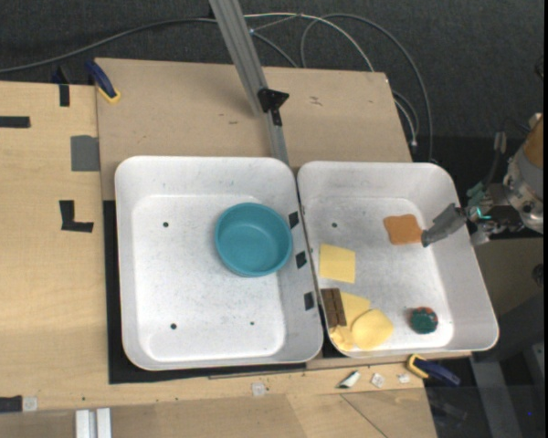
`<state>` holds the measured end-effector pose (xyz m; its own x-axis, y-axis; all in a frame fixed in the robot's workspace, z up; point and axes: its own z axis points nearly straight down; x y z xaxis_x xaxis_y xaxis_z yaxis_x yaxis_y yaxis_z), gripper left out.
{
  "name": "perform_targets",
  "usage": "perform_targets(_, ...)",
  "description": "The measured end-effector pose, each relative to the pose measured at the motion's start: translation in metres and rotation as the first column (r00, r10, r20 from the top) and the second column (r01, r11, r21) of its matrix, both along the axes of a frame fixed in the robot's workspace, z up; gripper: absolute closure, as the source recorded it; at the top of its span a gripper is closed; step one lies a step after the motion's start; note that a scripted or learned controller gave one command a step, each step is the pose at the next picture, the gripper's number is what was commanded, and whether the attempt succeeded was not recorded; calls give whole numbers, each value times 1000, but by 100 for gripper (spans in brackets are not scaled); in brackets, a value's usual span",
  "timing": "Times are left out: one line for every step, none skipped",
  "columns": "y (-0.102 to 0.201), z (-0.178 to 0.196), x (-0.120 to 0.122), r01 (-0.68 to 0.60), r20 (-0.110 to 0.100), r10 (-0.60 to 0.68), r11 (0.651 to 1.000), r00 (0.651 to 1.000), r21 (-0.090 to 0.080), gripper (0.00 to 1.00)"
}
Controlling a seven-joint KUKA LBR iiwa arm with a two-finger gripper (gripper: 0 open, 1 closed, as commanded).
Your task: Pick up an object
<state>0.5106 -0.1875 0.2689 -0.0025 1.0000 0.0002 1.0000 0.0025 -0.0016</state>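
While nothing is lifted yet, the arm sits at the right rim of the right bin (457, 190), so the step in hand looks like the approach before a grasp. The gripper (449, 222) reaches in over that rim, one dark finger slanting down toward the orange block (403, 230) and ending just beside its right edge. Whether the jaws are spread or pressed together cannot be told from this angle, and nothing is seen between them.

Several candidates lie in the right bin: the orange block near the upper right, a pale yellow square (338, 265) toward the middle left, a rounded yellow piece (370, 328) and a brown bar (334, 307) low on the left, and a small green and red ball (424, 319) near the lower right corner. A blue bowl (252, 238) stands alone in the left bin (146, 190).

The orange block is the nearest choice; the next move probably calls for centring over it and descending with the jaws straddling it. It has bare floor on all sides, well apart from the other pieces, though the bin's right wall is near and could crowd the outer finger. The pile at the lower left is tighter, with items touching.
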Motion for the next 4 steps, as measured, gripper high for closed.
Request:
perform_targets(0,0,0,0,0,0,1000,1000,0,0)
perform_targets(4,-58,5,1,-6,-1,1000,1000,1,0)
perform_targets(13,-113,-2,1,-6,-1,1000,1000,2,0)
perform_targets(23,-161,-3,1,-5,-1,1000,1000,2,0)
